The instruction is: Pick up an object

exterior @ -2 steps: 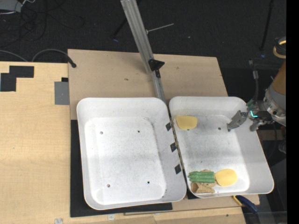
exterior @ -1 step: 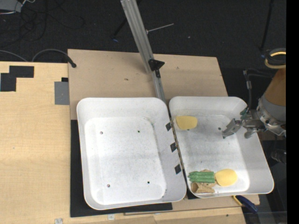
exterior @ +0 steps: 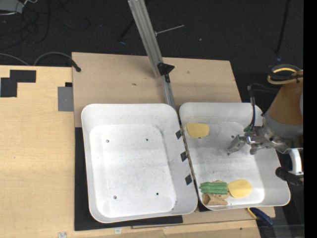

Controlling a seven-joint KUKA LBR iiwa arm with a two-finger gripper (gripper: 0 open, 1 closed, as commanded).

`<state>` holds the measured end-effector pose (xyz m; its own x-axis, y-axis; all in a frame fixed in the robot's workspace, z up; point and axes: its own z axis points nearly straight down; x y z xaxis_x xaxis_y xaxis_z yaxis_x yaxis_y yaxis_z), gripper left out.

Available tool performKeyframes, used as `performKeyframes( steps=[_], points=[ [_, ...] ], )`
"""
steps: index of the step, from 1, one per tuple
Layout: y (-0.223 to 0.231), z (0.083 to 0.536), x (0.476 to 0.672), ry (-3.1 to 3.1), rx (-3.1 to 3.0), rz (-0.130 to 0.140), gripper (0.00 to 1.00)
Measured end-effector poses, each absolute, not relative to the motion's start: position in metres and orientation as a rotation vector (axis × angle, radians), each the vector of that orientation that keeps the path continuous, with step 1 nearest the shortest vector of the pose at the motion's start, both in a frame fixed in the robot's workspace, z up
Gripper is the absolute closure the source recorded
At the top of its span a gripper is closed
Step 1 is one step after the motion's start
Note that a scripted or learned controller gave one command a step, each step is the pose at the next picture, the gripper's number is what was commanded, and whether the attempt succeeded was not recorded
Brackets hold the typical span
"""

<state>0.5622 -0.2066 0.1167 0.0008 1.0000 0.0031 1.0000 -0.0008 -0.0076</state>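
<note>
pincer (exterior: 240, 145) over right bin (exterior: 218, 114), well apart from yellow piece (exterior: 198, 130).

Fixed above the bench (exterior: 148, 78), looking down at a slant. Far enough back to take in both white bins: left bin (exterior: 94, 133) and right bin (exterior: 223, 113) side by side, dark floor beyond the bench's far edge, arm (exterior: 287, 108) entering from the right.
</note>
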Motion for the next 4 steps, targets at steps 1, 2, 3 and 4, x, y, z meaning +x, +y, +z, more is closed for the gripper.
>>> performKeyframes(
  steps=[1, 2, 3, 4],
  points=[
    [-0.206, 0.092, 0.563, -2.219, -2.223, 0.001, 0.00],
    [-0.207, 0.102, 0.563, -2.214, -2.226, 0.000, 1.00],
    [-0.198, 0.151, 0.566, -2.225, -2.221, -0.002, 1.00],
    [-0.199, 0.195, 0.561, -2.225, -2.221, -0.001, 1.00]
  ],
)
